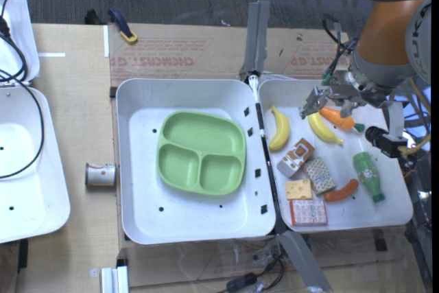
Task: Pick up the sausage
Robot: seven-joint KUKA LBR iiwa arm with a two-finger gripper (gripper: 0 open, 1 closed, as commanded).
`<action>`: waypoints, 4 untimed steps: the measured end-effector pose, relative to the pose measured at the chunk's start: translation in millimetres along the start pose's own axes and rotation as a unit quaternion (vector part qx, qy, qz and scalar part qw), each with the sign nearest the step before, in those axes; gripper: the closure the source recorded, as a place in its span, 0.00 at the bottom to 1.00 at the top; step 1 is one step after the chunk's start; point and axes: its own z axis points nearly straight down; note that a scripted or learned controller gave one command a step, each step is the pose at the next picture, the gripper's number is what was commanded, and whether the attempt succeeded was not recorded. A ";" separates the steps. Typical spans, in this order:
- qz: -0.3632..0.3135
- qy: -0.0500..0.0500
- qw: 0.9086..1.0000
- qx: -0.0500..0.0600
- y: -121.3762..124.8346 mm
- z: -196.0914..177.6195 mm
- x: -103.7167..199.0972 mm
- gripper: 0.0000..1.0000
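Sausage (341,191) lies near the front edge of the right bin (398,216), close beside the cheese slice (298,189) and green bottle (368,175). The gripper (334,101) hovers near the back edge, over a carrot (337,117) and banana (324,127); descending here would catch those instead. Whether it is open or closed, one cannot tell, since the wrist hides it.
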 end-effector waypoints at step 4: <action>-0.250 0.000 0.968 -0.002 -123.4 104.4 -79.9 0.00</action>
